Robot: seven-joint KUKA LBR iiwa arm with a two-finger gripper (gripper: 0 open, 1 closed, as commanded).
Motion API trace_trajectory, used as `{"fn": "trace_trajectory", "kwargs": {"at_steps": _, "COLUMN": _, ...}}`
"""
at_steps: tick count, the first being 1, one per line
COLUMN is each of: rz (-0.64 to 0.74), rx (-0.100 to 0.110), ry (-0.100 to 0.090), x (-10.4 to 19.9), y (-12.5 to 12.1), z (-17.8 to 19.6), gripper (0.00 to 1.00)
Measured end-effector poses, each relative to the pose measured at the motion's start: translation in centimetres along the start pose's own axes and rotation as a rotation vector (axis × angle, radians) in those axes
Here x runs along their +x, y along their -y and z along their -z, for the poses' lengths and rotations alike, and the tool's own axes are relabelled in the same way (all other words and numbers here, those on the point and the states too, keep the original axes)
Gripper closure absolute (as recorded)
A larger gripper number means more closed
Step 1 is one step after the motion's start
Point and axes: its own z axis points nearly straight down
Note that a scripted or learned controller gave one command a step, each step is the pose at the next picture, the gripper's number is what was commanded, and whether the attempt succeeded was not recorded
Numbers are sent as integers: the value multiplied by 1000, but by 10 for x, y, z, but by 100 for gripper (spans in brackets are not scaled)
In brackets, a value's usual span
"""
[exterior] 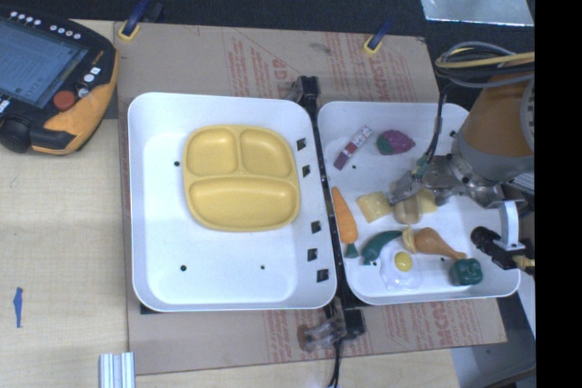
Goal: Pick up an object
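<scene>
Tan piece [409, 212]: mid right bin [382, 107], directly under tool [414, 189], likely the target. Tool low over it, touching or nearly so; open vs closed: can't tell from this angle, so no confirmed grasp.

Risks from here, as judged:
- Crowding. Yellow wedge [373, 206] touching on the left, drumstick [432, 241] just beside on the near side. May pinch two at once, or shove a neighbour and miss.
- Off-centre contact. Could push tan piece sideways and out of the grip instead of clamping it.
- Lifting w/ weak hold. Smooth toy food, prob. slips and drops back onto egg [402, 263] or green pepper [380, 243].
- Pressing too low. Might jam against bin floor.

Carrot [343, 213] by left wall and purple piece [396, 141] on far side: well apart, no interference expected. Left bin [227, 273] w/ yellow plate [242, 177]: not involved.
</scene>
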Motion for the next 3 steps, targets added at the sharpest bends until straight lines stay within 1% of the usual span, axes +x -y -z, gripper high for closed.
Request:
{"fn": "trace_trajectory", "kwargs": {"at_steps": 1, "rz": 6, "rx": -4, "ry": -1, "x": 13, "y": 0, "z": 0, "gripper": 0}}
{"fn": "trace_trajectory", "kwargs": {"at_steps": 2, "rz": 6, "rx": -4, "ry": 0, "x": 12, "y": 0, "z": 10, "gripper": 100}}
{"fn": "trace_trajectory", "kwargs": {"at_steps": 3, "rz": 15, "rx": -16, "ry": -4, "x": 118, "y": -20, "z": 106, "gripper": 100}}
